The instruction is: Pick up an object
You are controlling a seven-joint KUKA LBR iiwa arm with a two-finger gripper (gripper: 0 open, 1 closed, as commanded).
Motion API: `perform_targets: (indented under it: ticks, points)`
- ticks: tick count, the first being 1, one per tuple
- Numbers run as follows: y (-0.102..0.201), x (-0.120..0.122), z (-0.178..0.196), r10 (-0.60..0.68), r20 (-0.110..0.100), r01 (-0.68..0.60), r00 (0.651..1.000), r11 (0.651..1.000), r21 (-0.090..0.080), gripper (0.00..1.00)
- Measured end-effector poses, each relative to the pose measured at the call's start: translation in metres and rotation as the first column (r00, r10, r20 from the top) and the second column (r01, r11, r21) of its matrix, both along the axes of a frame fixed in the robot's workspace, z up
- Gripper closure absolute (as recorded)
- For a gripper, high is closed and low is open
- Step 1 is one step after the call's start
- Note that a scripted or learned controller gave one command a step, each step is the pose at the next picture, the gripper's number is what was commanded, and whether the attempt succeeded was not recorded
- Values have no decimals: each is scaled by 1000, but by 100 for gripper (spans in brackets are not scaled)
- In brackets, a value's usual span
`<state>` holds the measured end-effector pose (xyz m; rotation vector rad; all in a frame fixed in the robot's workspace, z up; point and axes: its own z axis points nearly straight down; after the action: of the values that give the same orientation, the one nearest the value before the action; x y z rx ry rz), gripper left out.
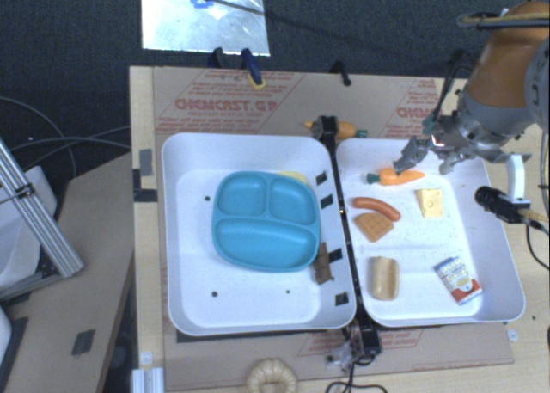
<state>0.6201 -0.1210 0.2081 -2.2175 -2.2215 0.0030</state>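
Here the gripper (427, 155) hangs with fingers spread apart just above the carrot (400, 177) in the right bin (494, 284), holding nothing, on the cardboard-covered tabletop (215, 101).

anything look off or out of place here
Mostly tidy. Two oddities: a small brown object lies against the divider in the left bin, apart from the food in the right bin. A yellow piece pokes out from behind the blue tray.
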Motion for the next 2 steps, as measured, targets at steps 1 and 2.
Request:
perform_targets:
  ticks: [1, 2]
  points:
    - [4, -2, -62, -1, 0, 1, 1000, 1000, 0, 0]
    - [1, -6, -105, -2, 1, 2, 1000, 1000, 0, 0]
